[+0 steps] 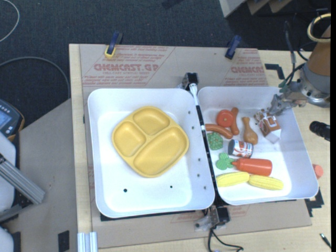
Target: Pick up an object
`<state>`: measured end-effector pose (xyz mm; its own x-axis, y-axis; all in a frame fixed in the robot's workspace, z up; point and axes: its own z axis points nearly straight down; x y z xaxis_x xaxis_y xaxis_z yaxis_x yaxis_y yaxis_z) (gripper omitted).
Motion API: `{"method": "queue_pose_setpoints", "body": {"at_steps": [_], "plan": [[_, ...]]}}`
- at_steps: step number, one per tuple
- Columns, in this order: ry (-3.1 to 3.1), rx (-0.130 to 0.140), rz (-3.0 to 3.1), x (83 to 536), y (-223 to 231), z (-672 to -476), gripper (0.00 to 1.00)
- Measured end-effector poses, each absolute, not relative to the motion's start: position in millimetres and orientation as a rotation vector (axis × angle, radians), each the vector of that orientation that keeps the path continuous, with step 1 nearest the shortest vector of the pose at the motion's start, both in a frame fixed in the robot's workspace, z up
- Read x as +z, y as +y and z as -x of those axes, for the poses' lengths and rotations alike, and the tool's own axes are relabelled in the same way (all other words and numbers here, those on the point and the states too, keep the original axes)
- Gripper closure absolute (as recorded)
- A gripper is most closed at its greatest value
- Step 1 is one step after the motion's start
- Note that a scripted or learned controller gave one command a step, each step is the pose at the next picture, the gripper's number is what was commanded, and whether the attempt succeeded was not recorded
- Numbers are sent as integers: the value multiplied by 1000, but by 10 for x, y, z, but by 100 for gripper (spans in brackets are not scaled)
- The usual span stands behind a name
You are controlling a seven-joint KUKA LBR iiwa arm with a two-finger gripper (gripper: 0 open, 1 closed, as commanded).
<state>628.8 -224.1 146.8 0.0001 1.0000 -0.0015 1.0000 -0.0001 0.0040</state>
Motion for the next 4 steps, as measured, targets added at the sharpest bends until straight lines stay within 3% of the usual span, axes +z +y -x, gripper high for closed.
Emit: {"method": "queue_pose_setpoints", "body": {"at_steps": [1,2,3,4], "plan": [[2216,5,-2215,1581,-2245,-6294,100],[2230,13,-2205,2462,-1117,-6053,100],[2227,4,-2214,3270,-367,-5440,100],[2225,13,-2210,4227,170,-5012,100]]}}
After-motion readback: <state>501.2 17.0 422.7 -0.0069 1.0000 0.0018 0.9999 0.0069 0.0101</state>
